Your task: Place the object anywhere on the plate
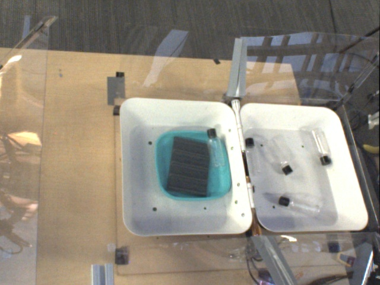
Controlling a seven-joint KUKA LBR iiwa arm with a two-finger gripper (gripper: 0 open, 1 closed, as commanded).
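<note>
Starting wide: the wooden bench carries the two white bins pushed edge to edge, presumably so anything can cross from one to the other in a short hop. The left bin is the delivery side and the right bin looks like the stock side.

Now the teal plate. It sits flat near the middle of the left bin's floor, well inside the walls, an easy target from above. And look at that: the dark ribbed block lies flat on it, long side running up and down the view, teal rim showing on every side. If that block is the object, I'd call the job done as it lies.

There's a wrinkle, though. A clear vial with a black cap lies along the plate's upper right edge, and whether it rests on the rim or just beside it is too faint to call.

Over in the right bin, more capped clear vials lie scattered and apart: one upper right, one on its side low down, and a small black cap just beside the shared wall. Round bodies on a smooth floor, so I'd expect them to roll if nudged.
</note>
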